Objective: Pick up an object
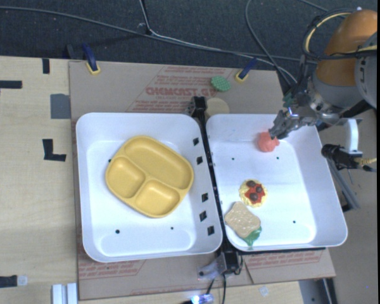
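Observation:
A small red object (pixel 266 142) lies in the right bin (pixel 304 189) near its far side. My gripper (pixel 281 129) reaches down from the right, its tips just above and to the right of the red object, touching or nearly touching it. A yellow round toy with red and dark spots (pixel 253 193) sits mid-bin. A tan sandwich-like piece (pixel 242 220) with a green edge lies at the near left corner of that bin.
The left bin (pixel 101 233) holds a yellow divided plate (pixel 149 176). A green item (pixel 220 83) and a pale disc (pixel 218 105) lie on the cardboard behind the bins. Cables run over the dark floor at the back.

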Tool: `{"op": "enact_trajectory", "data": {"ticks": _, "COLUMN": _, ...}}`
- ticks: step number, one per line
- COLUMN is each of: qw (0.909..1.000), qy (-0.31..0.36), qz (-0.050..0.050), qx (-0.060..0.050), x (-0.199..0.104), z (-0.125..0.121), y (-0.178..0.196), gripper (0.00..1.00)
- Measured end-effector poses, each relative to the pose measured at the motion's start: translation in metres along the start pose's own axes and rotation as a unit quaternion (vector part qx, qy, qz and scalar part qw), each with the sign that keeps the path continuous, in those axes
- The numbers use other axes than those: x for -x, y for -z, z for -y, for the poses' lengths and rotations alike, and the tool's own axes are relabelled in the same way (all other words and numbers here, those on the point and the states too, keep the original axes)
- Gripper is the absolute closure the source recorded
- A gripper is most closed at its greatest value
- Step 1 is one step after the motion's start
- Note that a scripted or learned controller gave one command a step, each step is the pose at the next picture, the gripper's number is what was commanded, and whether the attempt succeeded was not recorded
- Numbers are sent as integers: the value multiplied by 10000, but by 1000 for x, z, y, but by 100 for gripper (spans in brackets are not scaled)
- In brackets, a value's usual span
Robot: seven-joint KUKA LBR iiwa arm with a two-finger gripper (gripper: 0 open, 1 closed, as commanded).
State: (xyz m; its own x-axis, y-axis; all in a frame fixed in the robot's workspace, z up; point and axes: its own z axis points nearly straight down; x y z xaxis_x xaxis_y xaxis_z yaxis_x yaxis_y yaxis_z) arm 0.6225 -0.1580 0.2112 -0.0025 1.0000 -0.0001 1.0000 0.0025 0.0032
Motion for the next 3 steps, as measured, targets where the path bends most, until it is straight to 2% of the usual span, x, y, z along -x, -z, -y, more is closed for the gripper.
{"op": "enact_trajectory", "data": {"ticks": 1, "qw": 10000, "qy": -2, "qz": -1, "qx": -8, "x": -1, "z": -1, "y": 41, "gripper": 100}}
{"op": "enact_trajectory", "data": {"ticks": 3, "qw": 10000, "qy": 7, "qz": 1, "qx": -28, "x": -105, "z": 9, "y": 14, "gripper": 100}}
